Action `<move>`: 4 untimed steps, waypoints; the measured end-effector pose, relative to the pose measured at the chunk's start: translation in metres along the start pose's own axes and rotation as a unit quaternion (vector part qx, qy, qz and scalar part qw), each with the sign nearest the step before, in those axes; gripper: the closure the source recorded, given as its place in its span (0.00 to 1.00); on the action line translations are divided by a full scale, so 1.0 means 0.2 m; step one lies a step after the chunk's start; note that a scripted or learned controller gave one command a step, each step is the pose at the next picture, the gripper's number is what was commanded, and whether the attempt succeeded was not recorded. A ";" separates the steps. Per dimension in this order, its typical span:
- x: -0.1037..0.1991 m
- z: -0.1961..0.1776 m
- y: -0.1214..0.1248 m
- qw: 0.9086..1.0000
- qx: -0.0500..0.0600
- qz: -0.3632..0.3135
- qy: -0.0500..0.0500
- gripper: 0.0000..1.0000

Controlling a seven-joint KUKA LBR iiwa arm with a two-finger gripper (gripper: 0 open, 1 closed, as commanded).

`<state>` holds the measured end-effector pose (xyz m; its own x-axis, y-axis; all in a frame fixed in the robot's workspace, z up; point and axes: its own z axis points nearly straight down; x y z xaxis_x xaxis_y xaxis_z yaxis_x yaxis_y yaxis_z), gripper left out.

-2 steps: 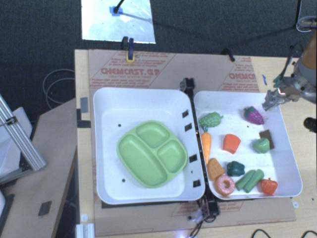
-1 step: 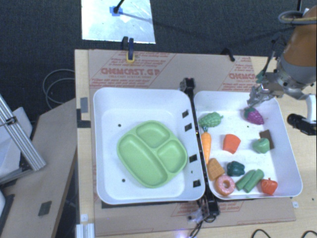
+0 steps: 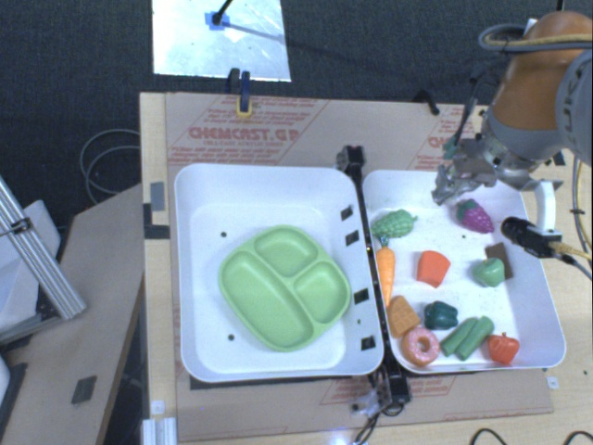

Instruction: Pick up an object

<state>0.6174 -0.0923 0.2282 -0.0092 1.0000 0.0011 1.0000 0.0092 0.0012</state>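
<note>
On the left, one white bin (image 3: 199, 276) carries a green divided plate (image 3: 283, 287) lying flat, with nothing on it that I can make out. That side plays no part in what the arm is about.

The right bin (image 3: 547, 327) is where the toys lie. Along its left wall I see a green leafy vegetable (image 3: 394, 222), and just near of it a carrot (image 3: 385, 269) whose long axis runs far to near, with its tip toward the near side. Further near sit an orange-brown piece (image 3: 402, 315) and a pink doughnut (image 3: 422, 346). Toward the middle are an orange-red pepper (image 3: 432, 267), a dark green piece (image 3: 441, 315) and a pair of green pods (image 3: 468, 336) slanting from near-left to far-right.

The gripper (image 3: 456, 184) hangs over the far part of this bin, at its far edge. Whether it is spread or pressed together I cannot tell, and I see nothing between it.

The closest thing to it is the purple grape bunch (image 3: 475, 215), just to the near-right of the gripper and a little below it. The bunch's long axis runs from far-left to near-right, and its far-left end points back toward the gripper. My guess is the grapes are the likeliest target, needing only a short shift near and right before descending.

Rightmost, a green apple (image 3: 488, 271) and a red tomato (image 3: 503, 348) lie further off.
</note>
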 end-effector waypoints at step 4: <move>0.48 0.01 0.06 1.000 0.001 0.004 -0.001 1.00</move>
